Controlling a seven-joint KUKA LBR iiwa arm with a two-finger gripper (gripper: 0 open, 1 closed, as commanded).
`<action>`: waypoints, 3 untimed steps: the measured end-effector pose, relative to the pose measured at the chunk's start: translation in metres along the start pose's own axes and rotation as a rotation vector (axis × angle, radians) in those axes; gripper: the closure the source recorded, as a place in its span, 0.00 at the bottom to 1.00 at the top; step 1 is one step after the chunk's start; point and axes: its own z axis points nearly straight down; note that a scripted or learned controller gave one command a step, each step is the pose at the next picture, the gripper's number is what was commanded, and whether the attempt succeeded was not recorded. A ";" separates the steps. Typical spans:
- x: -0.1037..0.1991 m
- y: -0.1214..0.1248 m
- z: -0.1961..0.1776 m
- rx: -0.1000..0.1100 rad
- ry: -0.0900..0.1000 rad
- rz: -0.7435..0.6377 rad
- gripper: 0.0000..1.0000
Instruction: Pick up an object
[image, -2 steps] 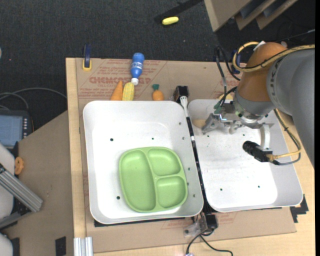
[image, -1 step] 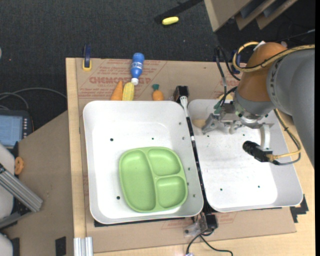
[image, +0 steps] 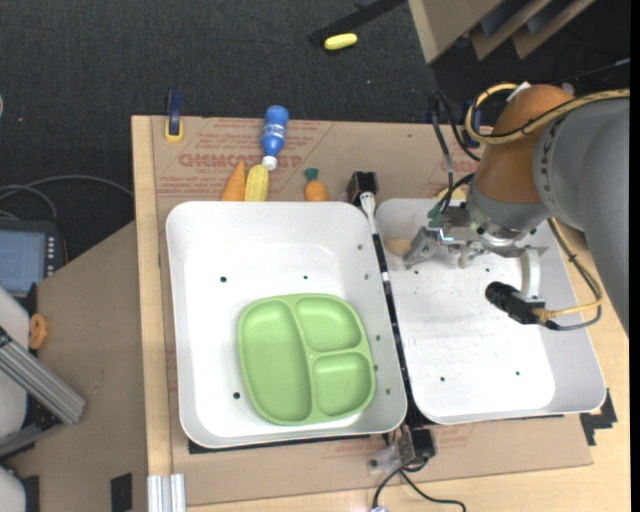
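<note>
In the camera view, two shallow white bins are seen side by side on a brown bench (image: 160, 300). The left bin (image: 200, 250) carries a green divided plate (image: 305, 357), which lies flat in the near half of that bin, toward the bench's front edge. The right bin (image: 560, 380) is entered by the grey arm (image: 590, 150), whose orange band (image: 520, 140) is seen above the wrist, over the bin's far end. The gripper (image: 445, 240) is lowered into the far left corner of the right bin, close to the divider between the two bins. Whether the gripper is apart or together cannot be told from this angle, and nothing can be made out between its parts. A small tan shape (image: 399, 246) is seen on the bin floor just beside the gripper, too small to be named. A black cable connector (image: 510, 300) hangs from the arm over the middle of the right bin.

Along the bench's far edge, behind the left bin, several small toys are laid: a blue and white bottle (image: 273, 135), an orange piece (image: 234, 183), a yellow corn cob (image: 257, 182) just beside it, and a small carrot (image: 315, 187). A yellow object (image: 341, 41) lies on the dark floor beyond the bench
</note>
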 end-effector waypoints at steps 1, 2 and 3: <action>0.000 0.000 0.000 0.000 0.000 0.000 0.00; 0.000 0.000 0.000 0.000 0.000 0.000 0.00; 0.000 0.000 0.000 0.000 0.000 0.000 0.00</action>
